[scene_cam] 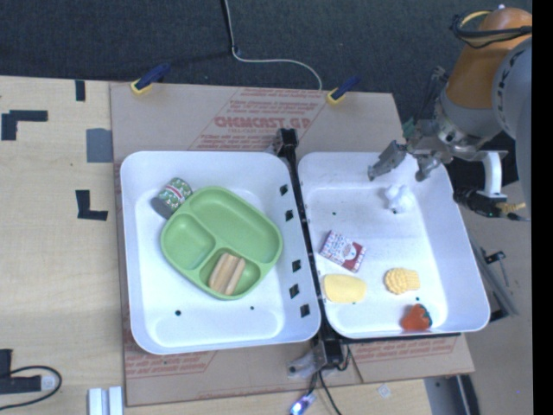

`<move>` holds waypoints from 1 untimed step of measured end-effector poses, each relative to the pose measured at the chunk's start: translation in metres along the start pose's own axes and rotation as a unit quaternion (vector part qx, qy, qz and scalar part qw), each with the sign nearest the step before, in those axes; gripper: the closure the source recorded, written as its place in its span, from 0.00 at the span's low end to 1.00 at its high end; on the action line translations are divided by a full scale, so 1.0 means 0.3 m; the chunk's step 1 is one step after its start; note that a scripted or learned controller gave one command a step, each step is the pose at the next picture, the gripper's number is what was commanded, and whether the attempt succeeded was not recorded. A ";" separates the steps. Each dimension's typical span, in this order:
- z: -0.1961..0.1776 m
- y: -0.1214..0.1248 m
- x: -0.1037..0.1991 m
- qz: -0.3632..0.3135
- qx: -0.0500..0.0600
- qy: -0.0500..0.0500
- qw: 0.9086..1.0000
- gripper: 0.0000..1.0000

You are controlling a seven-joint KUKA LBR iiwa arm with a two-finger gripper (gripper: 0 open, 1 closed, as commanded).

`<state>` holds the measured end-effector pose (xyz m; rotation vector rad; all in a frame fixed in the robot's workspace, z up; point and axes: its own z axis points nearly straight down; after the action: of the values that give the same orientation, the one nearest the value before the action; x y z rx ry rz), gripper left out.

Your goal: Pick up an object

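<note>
Small white object [397, 198] lies near the far edge of the right bin [458, 258], just below the gripper [403, 166], and looks the likeliest pick. The gripper hangs over that far edge with its fingers spread apart and nothing between them. To do the step well, the arm should centre the fingers either side of the white piece, descend straight until the tips are close to the bin floor, then close. The red-and-white packet [342, 251], yellow piece [344, 288], corn-like toy [401, 280] and red item [416, 317] sit toward the near edge, well clear.
</note>
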<state>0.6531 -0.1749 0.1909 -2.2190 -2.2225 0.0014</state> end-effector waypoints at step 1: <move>-0.394 0.009 0.239 -0.004 -0.006 0.000 1.000 0.00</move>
<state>0.6559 -0.1031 0.3090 -2.2165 -2.2363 -0.0121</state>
